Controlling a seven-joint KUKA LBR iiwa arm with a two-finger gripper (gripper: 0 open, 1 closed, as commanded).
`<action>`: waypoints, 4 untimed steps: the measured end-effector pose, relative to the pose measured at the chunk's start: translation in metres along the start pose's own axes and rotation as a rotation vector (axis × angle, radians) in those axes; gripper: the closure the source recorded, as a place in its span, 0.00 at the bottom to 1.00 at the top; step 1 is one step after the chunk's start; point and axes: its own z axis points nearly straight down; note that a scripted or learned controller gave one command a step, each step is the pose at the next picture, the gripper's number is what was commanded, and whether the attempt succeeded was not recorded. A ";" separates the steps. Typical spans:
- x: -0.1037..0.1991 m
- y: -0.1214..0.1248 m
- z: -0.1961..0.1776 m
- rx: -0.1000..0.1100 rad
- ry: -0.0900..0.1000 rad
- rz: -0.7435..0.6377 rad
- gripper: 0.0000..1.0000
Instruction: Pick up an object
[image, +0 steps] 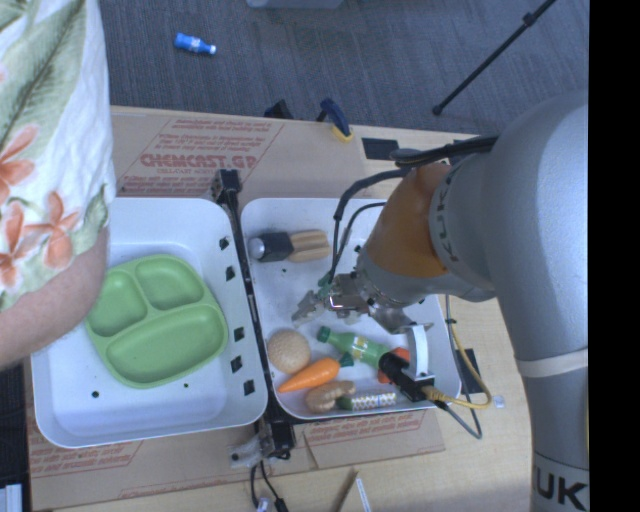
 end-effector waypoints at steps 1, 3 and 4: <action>0.023 -0.056 0.015 -0.001 0.001 -0.002 0.00; -0.049 -0.055 0.004 -0.004 0.000 -0.004 1.00; 0.010 -0.044 -0.119 -0.005 0.000 -0.002 1.00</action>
